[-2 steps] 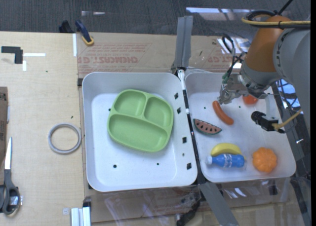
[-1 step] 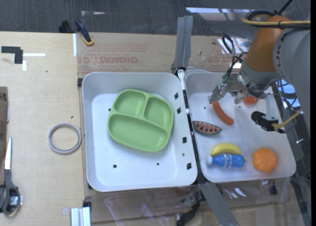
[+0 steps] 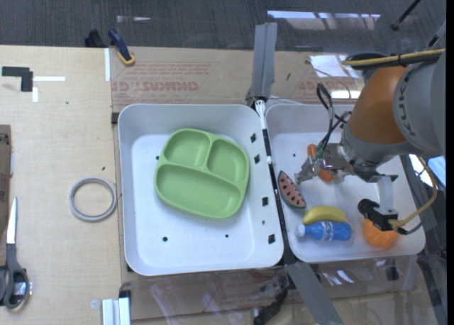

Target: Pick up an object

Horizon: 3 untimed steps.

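Observation:
My gripper (image 3: 320, 167) hangs low over the middle of the right bin (image 3: 294, 128). A small orange-red object (image 3: 312, 150) sits right against its tip; whether it is gripped is unclear. In front of the gripper lie a watermelon slice (image 3: 289, 190), a yellow banana (image 3: 325, 213) and a blue bottle (image 3: 326, 231) on its side. An orange fruit (image 3: 381, 238) rests in the bin's front right corner. A green divided plate (image 3: 203, 172) lies in the left bin (image 3: 135, 196).
The bins' shared wall (image 3: 268, 174) runs just left of the watermelon slice. On the wooden bench to the left lie a ring of tape (image 3: 93, 198) and scissors (image 3: 13, 274). The arm's orange band (image 3: 376, 107) rises over the right bin's back right.

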Tool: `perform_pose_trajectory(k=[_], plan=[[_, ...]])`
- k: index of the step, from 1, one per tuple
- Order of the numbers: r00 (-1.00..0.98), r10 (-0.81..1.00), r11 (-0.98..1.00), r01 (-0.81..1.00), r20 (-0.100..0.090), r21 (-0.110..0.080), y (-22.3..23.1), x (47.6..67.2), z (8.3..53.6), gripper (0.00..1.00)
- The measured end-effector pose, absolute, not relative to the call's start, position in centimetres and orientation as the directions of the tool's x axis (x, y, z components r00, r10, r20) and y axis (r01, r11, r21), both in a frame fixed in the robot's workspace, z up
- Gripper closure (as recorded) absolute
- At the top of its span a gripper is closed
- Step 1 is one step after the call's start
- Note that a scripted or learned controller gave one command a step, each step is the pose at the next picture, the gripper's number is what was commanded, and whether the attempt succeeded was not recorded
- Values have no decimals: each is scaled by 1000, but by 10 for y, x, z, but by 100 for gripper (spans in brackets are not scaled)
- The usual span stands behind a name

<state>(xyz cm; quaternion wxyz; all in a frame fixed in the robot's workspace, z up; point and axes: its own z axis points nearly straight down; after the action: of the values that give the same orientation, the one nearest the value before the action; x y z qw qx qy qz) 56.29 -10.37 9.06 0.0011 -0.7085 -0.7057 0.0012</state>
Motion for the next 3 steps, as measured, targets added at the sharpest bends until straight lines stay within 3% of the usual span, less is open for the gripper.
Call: perform_pose_trajectory(k=[1, 2, 3], plan=[[8, 1000, -8, 1000, 0, -5, -105, 563, 99, 100], [-1, 1000, 1, 1000, -1, -2, -98, 621, 91, 100], [-1, 1000, 1, 1000, -1, -2, -98, 621, 91, 0]])
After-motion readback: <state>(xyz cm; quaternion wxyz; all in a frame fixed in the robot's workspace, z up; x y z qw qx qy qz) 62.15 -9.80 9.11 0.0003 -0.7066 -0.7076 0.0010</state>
